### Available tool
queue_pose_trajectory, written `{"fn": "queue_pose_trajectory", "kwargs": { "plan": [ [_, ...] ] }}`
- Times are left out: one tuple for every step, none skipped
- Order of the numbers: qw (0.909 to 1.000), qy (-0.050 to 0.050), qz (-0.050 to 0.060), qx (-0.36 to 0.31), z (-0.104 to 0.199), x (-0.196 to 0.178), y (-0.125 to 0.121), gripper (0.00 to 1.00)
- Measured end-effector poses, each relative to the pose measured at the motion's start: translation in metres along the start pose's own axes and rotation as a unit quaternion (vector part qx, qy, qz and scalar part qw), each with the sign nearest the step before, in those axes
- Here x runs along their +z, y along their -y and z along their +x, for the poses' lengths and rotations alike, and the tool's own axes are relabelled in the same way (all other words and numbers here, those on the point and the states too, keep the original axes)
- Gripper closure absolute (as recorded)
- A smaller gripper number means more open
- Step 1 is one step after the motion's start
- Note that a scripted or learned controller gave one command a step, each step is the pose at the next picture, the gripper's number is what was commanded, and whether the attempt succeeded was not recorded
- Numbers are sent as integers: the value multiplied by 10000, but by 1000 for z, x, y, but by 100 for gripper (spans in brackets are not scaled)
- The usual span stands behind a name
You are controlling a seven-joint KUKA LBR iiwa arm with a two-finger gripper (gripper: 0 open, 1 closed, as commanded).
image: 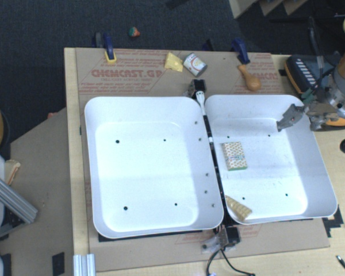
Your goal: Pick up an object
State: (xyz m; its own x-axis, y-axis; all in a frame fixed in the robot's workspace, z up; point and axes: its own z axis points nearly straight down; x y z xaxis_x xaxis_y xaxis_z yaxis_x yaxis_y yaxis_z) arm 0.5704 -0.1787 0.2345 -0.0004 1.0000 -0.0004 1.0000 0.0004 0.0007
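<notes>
Poised over the far right corner of the right-hand shallow white plastic bin (310, 171), the grey two-finger pincer (290, 118) hangs with nothing visible between its fingers; at this slant and size it cannot be told whether those fingers are spread or closed. It appears to sit just above the bin's rim and touches none of the objects.

Nearest it, near the middle of that bin's floor and well apart from the pincer, lies a small rectangular packet with a pale green speckled face (234, 156), flat and unheld. Farther off, against the near left corner of the same bin, rests a tan wedge-shaped piece (238, 207). The left-hand shallow white plastic bin (103, 171) sits beside it.

On the brown cardboard sheet (138, 73) beyond the bins lie a yellow wedge (173, 62), a small white-and-grey box (195, 64) and a tan wooden pear-shaped piece (250, 79).

Judged from this, the pick is not yet made: no object is lifted, and reaching one, closing on it and raising it all remain.
</notes>
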Motion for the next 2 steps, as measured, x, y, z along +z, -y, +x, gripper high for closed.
{"fn": "queue_pose_trajectory", "kwargs": {
  "plan": [
    [10000,22,-86,-11,14,-153,28,0],
    [10000,16,-28,-10,14,-154,27,100]
  ]
}}
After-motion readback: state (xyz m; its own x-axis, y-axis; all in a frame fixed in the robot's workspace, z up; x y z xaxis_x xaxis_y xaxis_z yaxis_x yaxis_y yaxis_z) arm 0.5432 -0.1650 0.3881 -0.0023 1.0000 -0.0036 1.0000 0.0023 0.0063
